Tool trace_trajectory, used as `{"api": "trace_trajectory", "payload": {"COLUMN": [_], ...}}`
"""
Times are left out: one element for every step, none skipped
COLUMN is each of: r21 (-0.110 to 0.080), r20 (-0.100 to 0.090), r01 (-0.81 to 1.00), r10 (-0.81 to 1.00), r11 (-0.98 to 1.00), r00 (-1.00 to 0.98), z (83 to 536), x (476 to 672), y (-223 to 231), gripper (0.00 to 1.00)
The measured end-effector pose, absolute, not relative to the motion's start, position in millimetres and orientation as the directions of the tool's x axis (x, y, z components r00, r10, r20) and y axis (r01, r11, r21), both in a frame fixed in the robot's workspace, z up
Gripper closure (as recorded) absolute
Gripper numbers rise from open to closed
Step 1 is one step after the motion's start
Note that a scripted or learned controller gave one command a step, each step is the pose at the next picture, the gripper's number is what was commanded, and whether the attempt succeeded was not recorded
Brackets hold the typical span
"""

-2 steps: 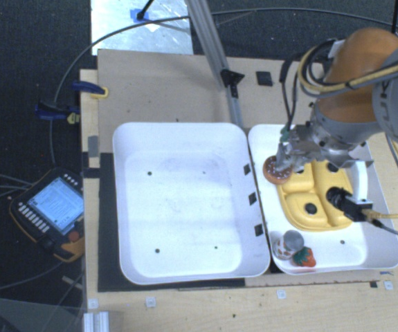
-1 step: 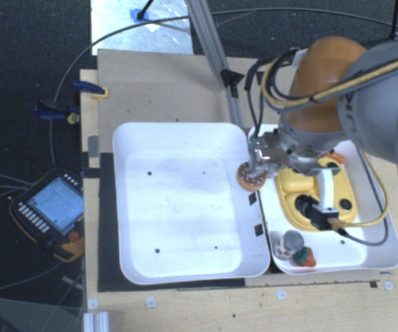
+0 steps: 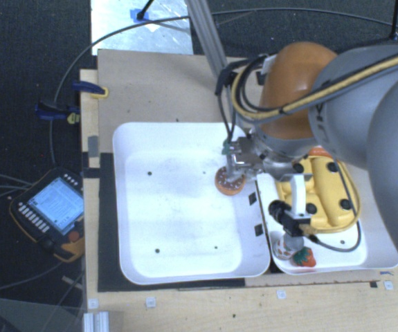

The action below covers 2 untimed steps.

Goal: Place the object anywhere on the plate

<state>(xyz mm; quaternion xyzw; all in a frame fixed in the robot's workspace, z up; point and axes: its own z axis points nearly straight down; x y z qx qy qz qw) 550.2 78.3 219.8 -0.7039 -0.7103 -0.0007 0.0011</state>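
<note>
Because the arm reaches in from the right and spreads across the upper right of the view, much of the right bin lies under it, and only that bin's lower part and near rim can be inspected. A yellow object with dark spots sits in the right bin, its top edge cut off by the arm's body; what it is cannot be made out. Lower in the same bin, near the front rim, a small red and green object is partly covered by a dark fitting and a cable, and its form is unclear. The gripper hangs over the right edge of the left bin, close to the wall between the two bins. Directly beneath and touching its tip is a small round brownish disc, which appears to be the plate or the object; the view is too coarse to settle which. Whether the gripper grips that disc, or merely stands on or above it, cannot be told, and how wide it is set cannot be read either, as the metal parts blur together. The remaining floor of the left bin shows only a few dark specks. A handheld control unit with a lit screen lies on the dark floor left of the bench.
</note>
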Motion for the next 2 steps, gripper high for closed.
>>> {"api": "trace_trajectory", "payload": {"r21": [0.002,0.0], "r20": [0.003,0.001], "r01": [1.0,1.0], "r10": [1.0,1.0], "r11": [0.012,0.004], "r00": [-0.012,-0.004], "z": [222.7,222.3], "x": [554.8,554.8], "y": [137.4,133.2], "gripper": [1.0,0.0]}}
